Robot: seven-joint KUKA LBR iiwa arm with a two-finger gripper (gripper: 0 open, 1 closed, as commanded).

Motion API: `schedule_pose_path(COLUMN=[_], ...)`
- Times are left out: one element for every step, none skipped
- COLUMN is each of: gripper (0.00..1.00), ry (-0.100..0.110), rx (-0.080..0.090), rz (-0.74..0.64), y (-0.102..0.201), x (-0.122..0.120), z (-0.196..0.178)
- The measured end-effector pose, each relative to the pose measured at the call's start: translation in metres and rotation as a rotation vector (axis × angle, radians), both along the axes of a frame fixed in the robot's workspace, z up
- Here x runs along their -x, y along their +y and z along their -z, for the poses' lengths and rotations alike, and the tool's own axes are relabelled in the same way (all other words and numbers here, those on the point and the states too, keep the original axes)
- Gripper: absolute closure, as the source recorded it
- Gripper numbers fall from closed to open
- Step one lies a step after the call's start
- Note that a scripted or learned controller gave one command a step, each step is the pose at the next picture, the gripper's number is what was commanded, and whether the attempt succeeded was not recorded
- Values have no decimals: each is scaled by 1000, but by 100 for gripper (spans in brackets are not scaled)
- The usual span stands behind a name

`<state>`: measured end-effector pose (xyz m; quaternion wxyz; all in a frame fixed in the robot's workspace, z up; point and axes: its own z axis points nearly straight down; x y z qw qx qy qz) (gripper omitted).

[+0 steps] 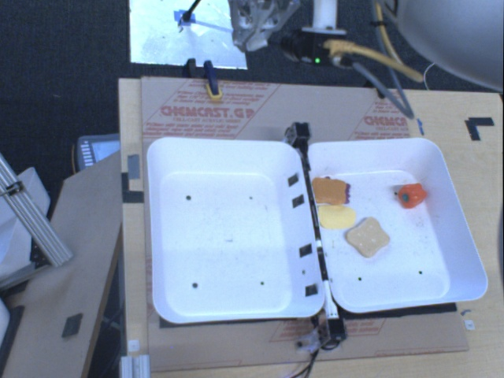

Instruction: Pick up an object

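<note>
— Arm pose?
— End effector (253, 24) hangs high beyond the bins' far edge; whether it is spread, I cannot tell.
— Objects?
— All below and right of it, in the right bin (453, 211): orange slab (330, 190), flat yellow disc (337, 217), tan toast-shaped piece (368, 237), small red-orange lump (410, 195).

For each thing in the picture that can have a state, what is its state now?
gripper: raised beyond the bins' far edge, holding nothing.
orange slice: lying flat in the right bin, by the divider.
yellow piece: flat, just beneath the orange slice.
tan piece: flat.
red-orange piece: lying apart.
</note>
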<state>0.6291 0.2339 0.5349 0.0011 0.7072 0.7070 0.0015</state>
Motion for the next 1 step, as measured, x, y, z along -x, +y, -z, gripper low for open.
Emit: schedule_pose_path(gripper=[100], ry=[0], rx=[0], rz=[0], y=[0], x=[-24], z=[-1])
